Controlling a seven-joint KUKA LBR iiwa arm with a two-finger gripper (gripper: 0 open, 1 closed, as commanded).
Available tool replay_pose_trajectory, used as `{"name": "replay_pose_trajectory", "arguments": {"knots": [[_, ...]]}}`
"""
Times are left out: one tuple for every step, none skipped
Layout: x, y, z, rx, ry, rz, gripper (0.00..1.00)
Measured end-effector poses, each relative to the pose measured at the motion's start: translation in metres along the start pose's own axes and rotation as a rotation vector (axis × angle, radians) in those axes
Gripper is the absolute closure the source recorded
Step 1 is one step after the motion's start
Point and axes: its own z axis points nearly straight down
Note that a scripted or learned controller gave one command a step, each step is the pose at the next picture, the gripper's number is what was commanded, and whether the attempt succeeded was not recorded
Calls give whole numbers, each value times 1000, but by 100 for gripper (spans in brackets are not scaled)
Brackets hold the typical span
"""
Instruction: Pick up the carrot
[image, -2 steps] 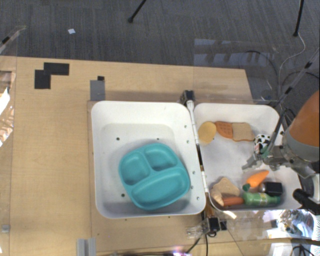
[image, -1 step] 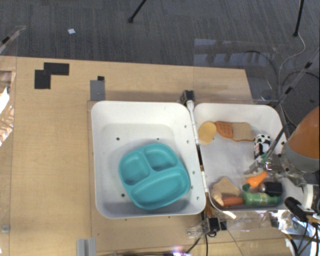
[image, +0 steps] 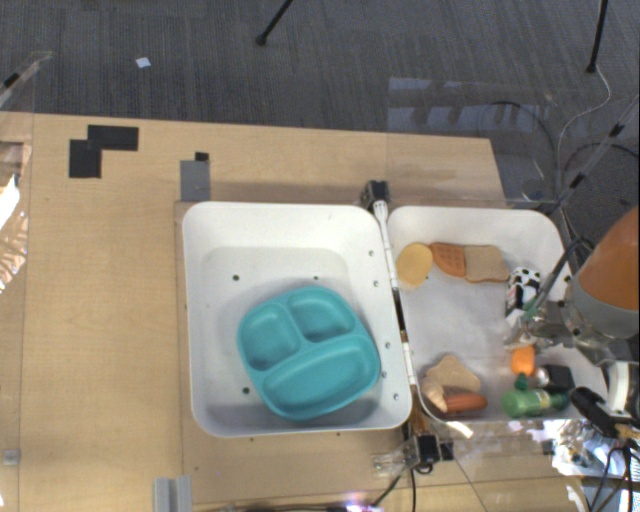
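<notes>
Camera view shows the carrot (image: 523, 360), a short orange piece, at about 4 o'clock in the right bin (image: 470, 325), close to its right wall. The tool (image: 535, 322) hangs just above it at the end of the arm (image: 610, 280); whether it is spread or pressed together I cannot tell.

The main risk, as I judge it, is crowding. A green vegetable (image: 528, 402) lies just below the carrot at 6 o'clock, and a black-and-white toy (image: 521, 288) sits at 12 o'clock. A descent slightly off could nudge either one or pinch the wrong piece, and the nearby wall leaves little room.

Elsewhere, a sausage (image: 464, 403) and bread (image: 486, 264) lie well apart. The left bin (image: 210, 300) carries a teal plate (image: 308, 350) on the worktop (image: 100, 350).
</notes>
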Motion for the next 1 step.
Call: {"name": "replay_pose_trajectory", "arguments": {"knots": [[62,4,-40,14,0,11,100]]}}
